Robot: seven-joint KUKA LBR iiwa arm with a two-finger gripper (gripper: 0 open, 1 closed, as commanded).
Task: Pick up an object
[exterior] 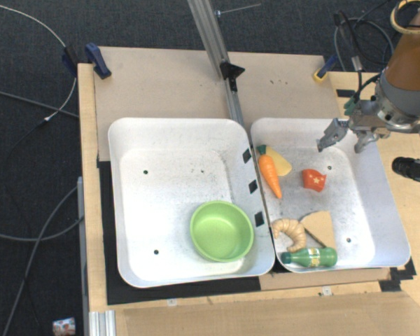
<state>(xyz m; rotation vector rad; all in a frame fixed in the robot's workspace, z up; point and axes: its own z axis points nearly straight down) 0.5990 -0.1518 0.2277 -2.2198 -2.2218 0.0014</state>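
Observation:
In the right bin [367, 208] lie an orange carrot [269, 175] beside a pale yellow piece [281, 163], a red strawberry-like toy [313, 180], a tan wedge [320, 227], a beige curled piece [291, 231] and a green bottle [309, 258] on its side at the front rim. My gripper [348, 137] hangs over the bin's far right corner, above and right of the red toy. Its two grey fingers are spread apart with nothing between them.
A green bowl [221, 230] sits in the left bin [147, 187] near its front right. A metal post [213, 33] slants down to the gap between the bins. Blue and yellow clamps hold the board's far corners. Cables run behind the arm.

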